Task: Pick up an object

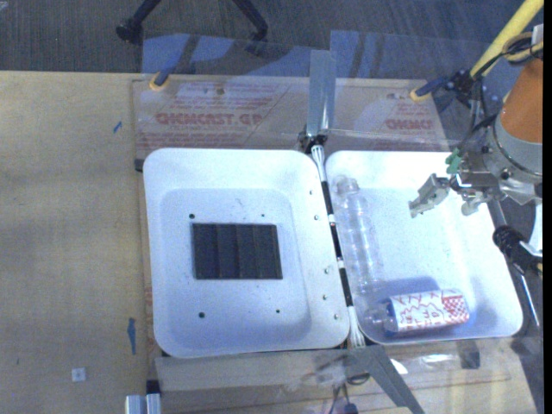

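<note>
Camera view: arm w/ orange band comes in from the right, gripper hanging over the right bin, far half; can't tell its state. Clear plastic bottle lies lengthwise along that bin's left wall. Red-and-white patterned can lies on its side near the front edge. Left bin holds a dark ribbed block, centre.

Robotics lab or test cell. Grey arm with orange band over a plywood bench, two white bins side by side, clear plastic shields clamped behind them, tripod legs on dark carpet, yellow cable overhead.
</note>
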Tool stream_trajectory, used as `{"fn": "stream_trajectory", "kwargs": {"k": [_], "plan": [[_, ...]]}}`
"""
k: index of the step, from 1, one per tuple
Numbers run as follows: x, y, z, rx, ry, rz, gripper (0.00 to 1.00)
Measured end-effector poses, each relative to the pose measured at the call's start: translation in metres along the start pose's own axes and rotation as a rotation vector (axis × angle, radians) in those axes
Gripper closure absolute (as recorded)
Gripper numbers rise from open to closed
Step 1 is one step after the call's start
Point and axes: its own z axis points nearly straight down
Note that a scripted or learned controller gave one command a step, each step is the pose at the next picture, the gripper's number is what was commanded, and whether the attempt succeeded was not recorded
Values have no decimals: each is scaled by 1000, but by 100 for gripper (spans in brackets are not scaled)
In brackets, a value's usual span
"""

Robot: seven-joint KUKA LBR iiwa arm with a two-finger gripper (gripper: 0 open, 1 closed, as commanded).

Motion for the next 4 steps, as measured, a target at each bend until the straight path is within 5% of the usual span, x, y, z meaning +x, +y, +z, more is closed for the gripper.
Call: {"fn": "stream_trajectory", "kwargs": {"k": [1,2,3,4], "plan": [[-42,-44,118,-1,-1,163,0],[-15,13,187,-10,-6,-83,0],[-112,43,147,-5,-2,-38,0],[-109,-24,101,-1,0,-16,0]]}}
